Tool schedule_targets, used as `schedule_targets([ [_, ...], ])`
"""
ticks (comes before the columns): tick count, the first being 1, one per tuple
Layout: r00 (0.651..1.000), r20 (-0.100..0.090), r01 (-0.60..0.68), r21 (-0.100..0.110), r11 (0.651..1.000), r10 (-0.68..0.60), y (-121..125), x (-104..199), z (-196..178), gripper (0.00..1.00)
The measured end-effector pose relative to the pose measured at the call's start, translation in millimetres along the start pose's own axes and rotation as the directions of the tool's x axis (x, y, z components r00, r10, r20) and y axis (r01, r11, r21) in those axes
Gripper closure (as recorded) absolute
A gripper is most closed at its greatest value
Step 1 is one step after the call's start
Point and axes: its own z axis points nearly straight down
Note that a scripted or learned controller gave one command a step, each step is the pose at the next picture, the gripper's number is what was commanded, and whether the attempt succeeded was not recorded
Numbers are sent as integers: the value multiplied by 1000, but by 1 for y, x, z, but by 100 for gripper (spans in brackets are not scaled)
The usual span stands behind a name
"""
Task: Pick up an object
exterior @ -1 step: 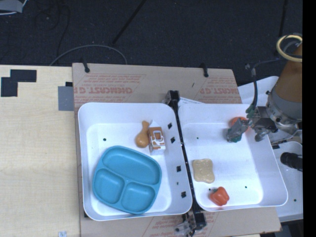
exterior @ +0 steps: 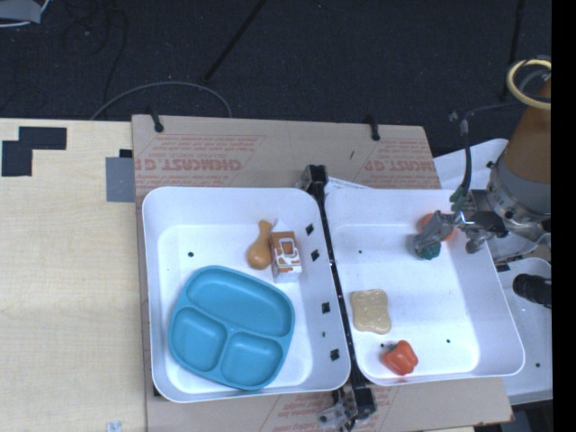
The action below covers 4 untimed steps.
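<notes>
My gripper point(exterior: 461, 225) hangs over the far right corner of the right bin point(exterior: 504, 331), coming in from the right. Right at its tip lies a grey and teal object point(exterior: 428, 241) with a bit of orange behind it. Whether that object is held or just lies beside the tip cannot be made out. In the same bin a flat beige piece point(exterior: 370, 310) rests near the middle and a red pepper-like object point(exterior: 400, 357) sits by the near wall.
The left bin point(exterior: 162, 241) holds a blue divided plate point(exterior: 232, 327), a tan gourd-shaped toy point(exterior: 261, 246) and a small orange and white box point(exterior: 286, 255). A black divider rail point(exterior: 328, 268) runs between the bins.
</notes>
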Motion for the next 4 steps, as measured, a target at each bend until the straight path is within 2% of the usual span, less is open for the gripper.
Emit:
schedule_targets([
  [1,1000,0,0,3,1000,0,4,1,44,0],
  [2,1000,0,0,-1,1000,0,8,0,104,0],
  [3,1000,-1,0,4,1000,0,-1,7,155,0],
  [4,1000,-1,-5,3,1000,5,-1,5,143,100],
])
